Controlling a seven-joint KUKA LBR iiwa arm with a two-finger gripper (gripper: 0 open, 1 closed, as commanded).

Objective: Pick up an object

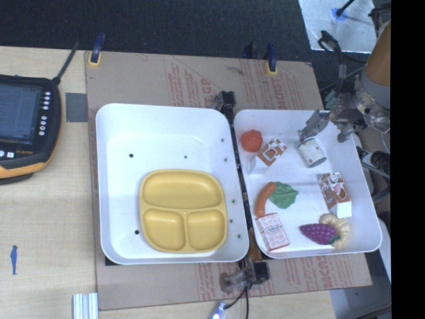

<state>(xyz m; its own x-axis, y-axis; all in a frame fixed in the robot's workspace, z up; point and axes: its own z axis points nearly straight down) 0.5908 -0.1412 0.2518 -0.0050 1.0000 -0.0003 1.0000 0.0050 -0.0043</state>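
pincer (313, 133) is seen over right bin (372, 228); its opening cannot be told | white cup (312, 153) is found just below it | tomato (251, 141) is placed to its left

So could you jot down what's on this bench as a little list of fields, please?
left bin: holds a yellow divided plate
right bin: holds small toy foods
toy foods: tomato, sausage, green leaf, purple grapes, red carton, small white cup
gripper: above the right bin's far side, just over the white cup
beside the bins: a control tablet at the left
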